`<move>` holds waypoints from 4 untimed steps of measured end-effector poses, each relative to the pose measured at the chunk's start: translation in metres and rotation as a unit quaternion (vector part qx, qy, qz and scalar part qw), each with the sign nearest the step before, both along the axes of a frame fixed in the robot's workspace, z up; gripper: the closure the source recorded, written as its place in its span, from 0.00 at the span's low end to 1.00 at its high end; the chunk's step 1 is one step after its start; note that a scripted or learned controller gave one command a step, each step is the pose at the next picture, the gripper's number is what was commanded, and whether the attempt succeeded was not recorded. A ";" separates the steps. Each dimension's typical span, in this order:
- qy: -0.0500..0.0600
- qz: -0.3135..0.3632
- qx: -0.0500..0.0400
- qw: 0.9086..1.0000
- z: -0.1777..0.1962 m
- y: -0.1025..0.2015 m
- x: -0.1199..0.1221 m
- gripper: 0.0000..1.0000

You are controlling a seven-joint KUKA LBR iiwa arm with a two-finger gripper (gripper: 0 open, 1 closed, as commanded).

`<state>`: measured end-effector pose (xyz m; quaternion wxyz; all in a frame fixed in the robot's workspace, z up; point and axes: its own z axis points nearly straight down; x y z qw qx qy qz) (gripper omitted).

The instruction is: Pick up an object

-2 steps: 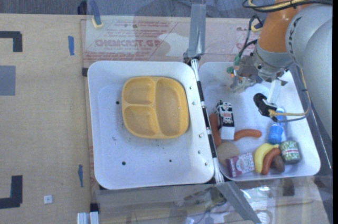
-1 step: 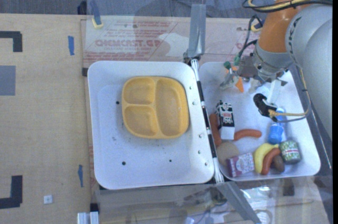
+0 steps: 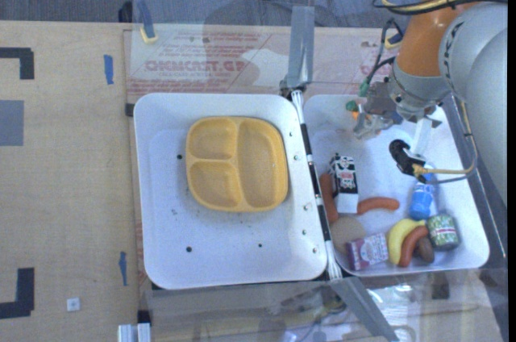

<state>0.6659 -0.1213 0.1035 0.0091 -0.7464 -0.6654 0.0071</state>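
A: Right bin, lower right of frame?
B: Black-and-white carton (image 3: 344, 173) upright near the divider; orange sausage (image 3: 378, 205) lying flat beside it; blue bottle (image 3: 422, 201) right of that.
A: Bottom edge?
B: Banana (image 3: 398, 236), pink packet (image 3: 368, 250), green can (image 3: 442, 231), close together.

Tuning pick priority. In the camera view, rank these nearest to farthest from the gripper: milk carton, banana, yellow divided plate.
From the gripper, at the top of the right bin:
1. Milk carton, just below-left of it, near the right bin's left wall.
2. Banana, farther down, toward the right bin's bottom edge.
3. Yellow divided plate, in the left bin, across the divider.
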 end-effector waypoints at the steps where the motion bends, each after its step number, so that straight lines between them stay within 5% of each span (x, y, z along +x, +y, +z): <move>1: 0.001 0.000 0.000 1.000 -0.001 0.000 -0.001 0.00; 2: 0.001 0.000 0.000 1.000 0.008 0.000 0.000 1.00; 3: 0.004 0.000 0.000 1.000 0.007 0.000 -0.001 0.00; 4: 0.003 0.000 0.000 1.000 0.016 -0.001 0.000 1.00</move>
